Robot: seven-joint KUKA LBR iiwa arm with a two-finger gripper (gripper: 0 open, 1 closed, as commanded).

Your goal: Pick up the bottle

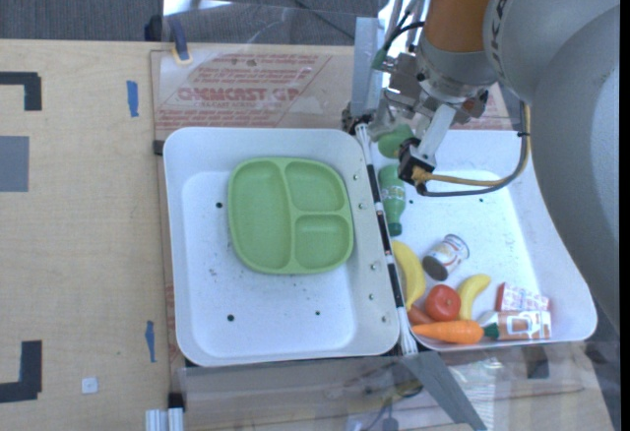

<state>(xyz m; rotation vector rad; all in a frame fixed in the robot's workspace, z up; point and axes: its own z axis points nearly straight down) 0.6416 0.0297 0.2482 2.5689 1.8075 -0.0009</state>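
The bottle [393,196] is green and lies in the right bin [497,213], pressed close against that bin's left wall, just beside the divider that separates it from the left bin [192,252]. Its long axis runs nearly straight up and down the frame, with the narrow neck pointing toward the lower edge.

The gripper [392,128] hangs at the upper left corner of the right bin, directly above the bottle's upper end in the picture, so the bottle lies from it toward the bottom of the frame, along the wall. A rounded green lump [395,141] sits right under the gripper. Whether it is the bottle's own end or a separate thing cannot be told.

Whether the gripper is released or clenched cannot be told either, because the wrist hardware hides it, and nothing can be seen held in it.

In judgement, the coming move depends on closing across the bottle's width, and the wall alongside leaves little room on that side.

A banana [409,272] lies just below the bottle's neck. A green divided plate [290,215] rests in the left bin.
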